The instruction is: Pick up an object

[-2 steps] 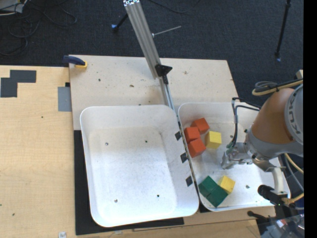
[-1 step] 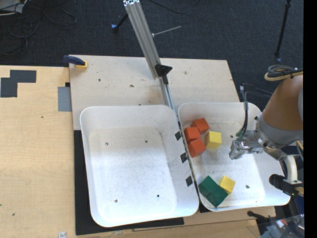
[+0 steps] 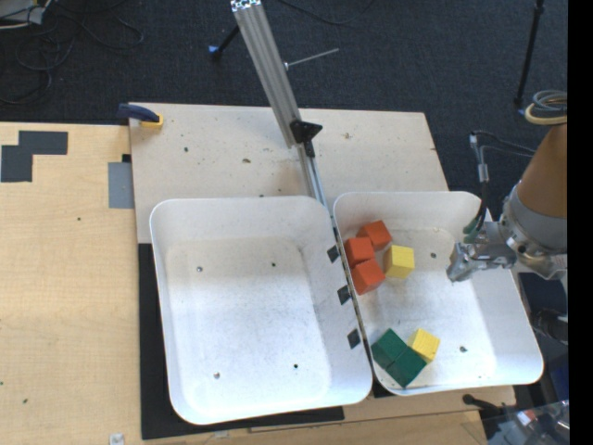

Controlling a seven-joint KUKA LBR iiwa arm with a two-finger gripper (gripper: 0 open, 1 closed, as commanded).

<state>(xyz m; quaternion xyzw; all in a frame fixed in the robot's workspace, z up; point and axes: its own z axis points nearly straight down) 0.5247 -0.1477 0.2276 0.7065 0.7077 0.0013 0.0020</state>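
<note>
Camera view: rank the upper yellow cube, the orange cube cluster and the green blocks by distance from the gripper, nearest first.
From the gripper, at the right bin's right side:
1. Upper yellow cube, mid-bin, just left of the gripper.
2. Orange cube cluster, against the bin's left wall.
3. Green blocks, at the near-left corner.

Robotics lab test cell. Plywood bench [image 3: 222, 146] carries two shallow white bins [image 3: 176, 239], side by side on a black mat. Slanted aluminium extrusion mast [image 3: 269, 63] clamped near the bench's far edge, loose cables [image 3: 37, 7] on dark carpet [image 3: 398, 35], grey-and-orange industrial arm [image 3: 547, 193] at the right edge.
</note>
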